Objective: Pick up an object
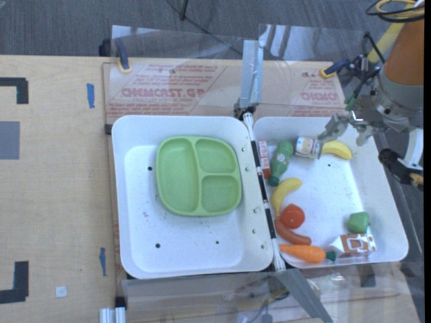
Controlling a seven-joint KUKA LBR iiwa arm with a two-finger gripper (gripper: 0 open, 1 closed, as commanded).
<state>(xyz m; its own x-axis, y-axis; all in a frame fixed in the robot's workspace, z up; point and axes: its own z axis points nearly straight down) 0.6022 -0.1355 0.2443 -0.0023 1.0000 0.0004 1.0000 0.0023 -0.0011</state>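
My gripper (345, 132) hangs over the far right corner of the right bin (384, 200), fingers spread open with nothing between them. Just below it lies a small yellow banana (337, 150), and a small white jar (307, 147) lies beside its left finger. Further left in that bin are a green bottle (279, 160) and a red packet (263, 157). Toward the front are a second banana (285, 191), a red tomato (292, 215), a sausage (293, 235), a carrot (304, 252), a green pepper (358, 221) and a small carton (355, 244).
The left bin (135, 200) holds a green divided plate (199, 175). A ridge (259, 187) separates the two bins. Cardboard sheets (168, 89) lie behind the bins. The arm's orange band (411, 52) and cables stand at the upper right.
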